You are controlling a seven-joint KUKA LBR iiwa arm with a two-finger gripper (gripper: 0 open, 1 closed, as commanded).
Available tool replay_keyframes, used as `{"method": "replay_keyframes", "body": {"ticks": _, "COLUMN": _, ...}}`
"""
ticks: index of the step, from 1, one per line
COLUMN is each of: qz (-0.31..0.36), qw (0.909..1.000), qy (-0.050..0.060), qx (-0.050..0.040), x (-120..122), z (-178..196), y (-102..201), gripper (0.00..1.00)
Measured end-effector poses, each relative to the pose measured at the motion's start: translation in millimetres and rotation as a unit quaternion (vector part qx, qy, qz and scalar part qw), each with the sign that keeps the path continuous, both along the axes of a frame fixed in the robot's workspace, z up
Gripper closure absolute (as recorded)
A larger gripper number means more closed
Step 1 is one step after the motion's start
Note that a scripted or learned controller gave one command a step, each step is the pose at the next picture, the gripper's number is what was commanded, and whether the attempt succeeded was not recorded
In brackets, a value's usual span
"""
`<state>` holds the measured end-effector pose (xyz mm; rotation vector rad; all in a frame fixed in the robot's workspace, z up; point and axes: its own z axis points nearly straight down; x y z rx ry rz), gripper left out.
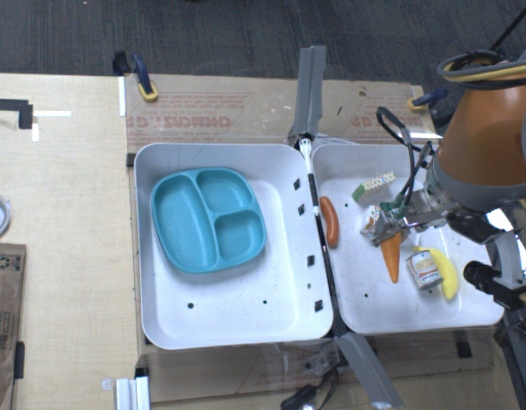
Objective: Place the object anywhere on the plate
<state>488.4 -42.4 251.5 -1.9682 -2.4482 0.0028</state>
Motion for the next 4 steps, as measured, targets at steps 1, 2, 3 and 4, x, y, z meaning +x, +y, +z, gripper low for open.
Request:
{"method": "replay_keyframes", "body": {"ticks": 1, "qz": -0.017, "qw": 0.9999, "qy": 0.002, "qx": -0.0004, "x": 19.7, "z": -61.7, "y": 83.1, "gripper": 1.0}}
{"method": "replay_keyframes", "body": {"ticks": 2, "qz": -0.03, "qw": 0.9996, "qy": 0.001, "qx": -0.0008, "x": 37.1, "z": -68.4, "y": 165.3, "gripper": 1.0}}
{"method": "replay_keyframes", "body": {"ticks": 3, "qz": -0.065, "qw": 0.9979, "qy": 0.0, "qx": -0.0012, "x": 77.6, "z": -29.9, "y": 219.8, "gripper": 1.0}}
{"method": "replay_keyframes", "body": {"ticks": 4, "qz": -0.065, "qw": 0.9979, "qy": 0.0, "qx": -0.0013, "x": 77.5, "z": -30.0, "y": 219.7, "gripper": 0.0}}
